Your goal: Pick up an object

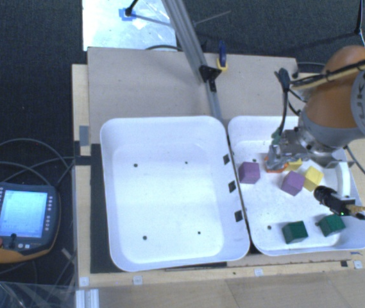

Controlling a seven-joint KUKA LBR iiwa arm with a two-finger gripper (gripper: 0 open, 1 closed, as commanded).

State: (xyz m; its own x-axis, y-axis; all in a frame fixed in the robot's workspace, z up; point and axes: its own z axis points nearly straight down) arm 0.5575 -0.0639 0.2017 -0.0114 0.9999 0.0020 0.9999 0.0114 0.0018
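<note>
White bins sit side by side on the bench [150, 76]: left bin [115, 140], right bin [246, 127]. I see the arm [346, 101], grey with its orange band, coming in from the right edge and hanging over the right bin's upper middle, with the gripper [278, 162] down low near the bin floor. Something orange [273, 169] shows right at the gripper tip, touching or under it; I can't tell what it is or whether it's between the fingers, and I can't tell the jaw state from this angle, the wrist body blocks it. Blocks in the right bin: purple block [249, 172] near the left wall, just beside the gripper on its left; second purple block [292, 183] below-right of the gripper, touching or nearly touching a yellow block [313, 177]; another bit of yellow [295, 165] peeks out just by the gripper. Two dark green blocks along the near edge: one [294, 231] mid-edge, the other [330, 224] toward the near right corner. Black cable fitting [333, 201] hangs over the right side of that bin. Teach pendant [18, 220] lies on the floor left of the bench, screen lit. Metal pole [188, 37] slants across the bench's far side.
</note>
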